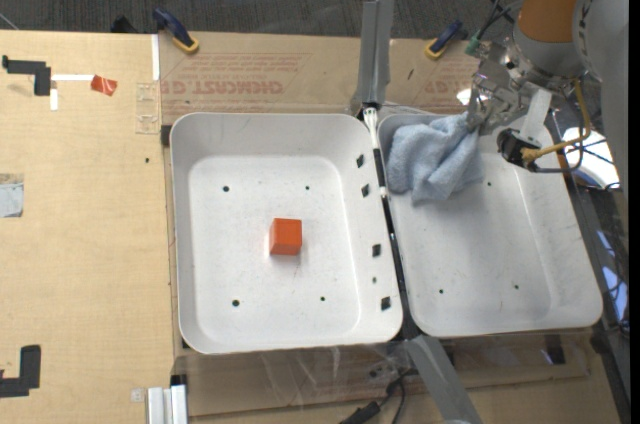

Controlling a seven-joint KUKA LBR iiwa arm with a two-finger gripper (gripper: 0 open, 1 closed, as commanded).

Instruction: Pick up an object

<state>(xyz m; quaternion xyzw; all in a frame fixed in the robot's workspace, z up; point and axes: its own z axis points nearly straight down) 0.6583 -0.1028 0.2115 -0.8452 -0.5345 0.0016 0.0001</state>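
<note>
Reference landmark: the divider (375, 62), the grey bar between the two bins. Left of the divider, the left bin (200, 312) holds one orange cube (286, 237), resting near the bin's centre, well apart from the claw. Right of the divider, the right bin (570, 302) holds a blue cloth (430, 162), bunched in the far corner just beside the divider. One corner of the cloth is drawn upward to the right and appears pinched between the fingers of the claw (484, 115); the claw is narrow, closed on that corner. The rest of the cloth rests on the bin floor and rim. Judged step: grasp made, lift in hand. The next move calls for a straight rise until the whole cloth hangs free of the bin. The grip on a thin corner may slip under the cloth's weight.
</note>
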